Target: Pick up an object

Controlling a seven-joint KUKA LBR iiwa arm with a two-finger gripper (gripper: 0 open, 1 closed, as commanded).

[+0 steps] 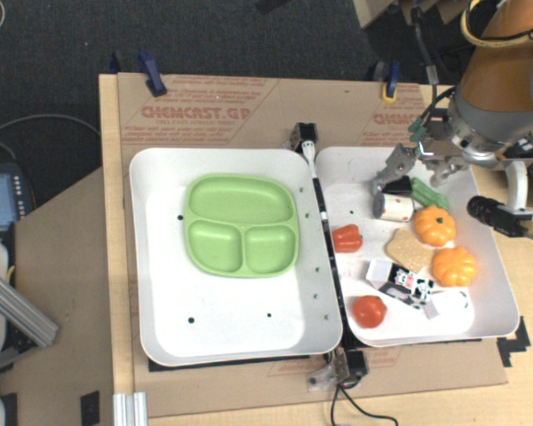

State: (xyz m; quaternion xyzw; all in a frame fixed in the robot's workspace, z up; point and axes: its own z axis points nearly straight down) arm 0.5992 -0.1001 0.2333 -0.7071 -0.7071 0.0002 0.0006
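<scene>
My gripper point(418, 172) hangs over the far part of the right bin point(489, 313), open, with its fingers spread and nothing between them. Just under its left finger lies a white cylinder with a brown end point(393, 207). A green piece point(427, 194) lies below the gripper. Toward the front of the bin sit two orange pumpkins point(435, 226) point(454, 265), a tan cracker point(408, 248), a red pepper point(346, 238), a red tomato point(368, 310) and a small printed box point(405, 283).
The left bin point(160, 309) holds a green divided plate point(242, 225). A black divider strip point(324, 238) runs between the bins. The arm's grey body with its orange band point(506, 51) looms at the right. A black fitting point(497, 216) sits at the right bin's edge.
</scene>
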